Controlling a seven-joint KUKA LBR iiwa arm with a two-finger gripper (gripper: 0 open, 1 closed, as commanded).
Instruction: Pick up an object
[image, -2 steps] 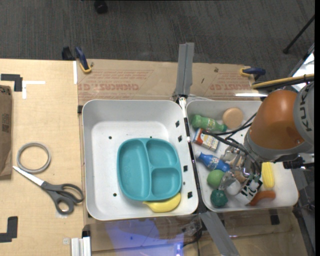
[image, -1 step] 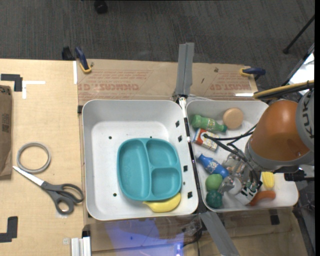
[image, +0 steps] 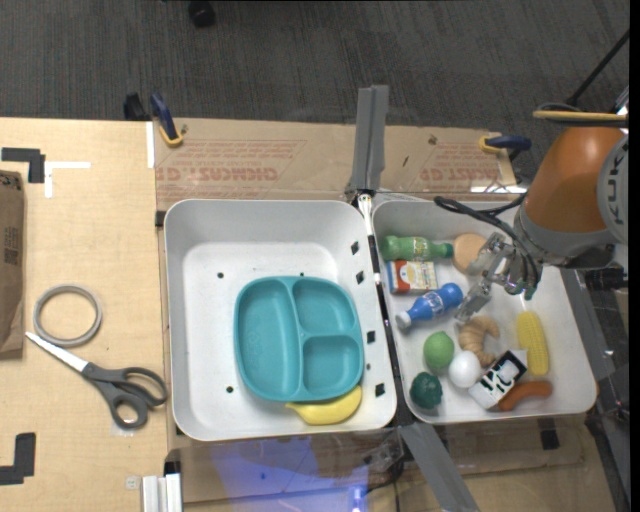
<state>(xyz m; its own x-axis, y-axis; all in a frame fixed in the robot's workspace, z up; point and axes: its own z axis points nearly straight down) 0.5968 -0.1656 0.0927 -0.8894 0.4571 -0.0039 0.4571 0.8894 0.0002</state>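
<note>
two shallow white bins sit side by side on the bench, and the grey arm (image: 590, 190) with its orange band reaches in from the right of the frame, bent down over the right bin (image: 580, 400). its gripper (image: 487, 283) hangs tilted above the middle of that bin, metal fingers spread a little apart with nothing between them, tips just above a small tan lumpy piece (image: 480, 333).

the right bin is crowded: a green bottle (image: 415, 247) lying along the top, a small red-and-white box (image: 412, 275) under it, a blue-and-white bottle (image: 430, 304) lying at a slant, a tan round object (image: 468, 250), a green ball (image: 438, 350), a dark green ball (image: 426, 390), a white ball (image: 463, 370), a ridged yellow corn cob (image: 532, 340), and a black-and-white block (image: 500, 377).

the left bin (image: 200, 260) holds a smooth teal divided plate (image: 298, 338) with a banana (image: 328, 408) peeking out below it. at the left of the frame lie grey-handled scissors (image: 105, 380) and a tape roll (image: 67, 313).
</note>
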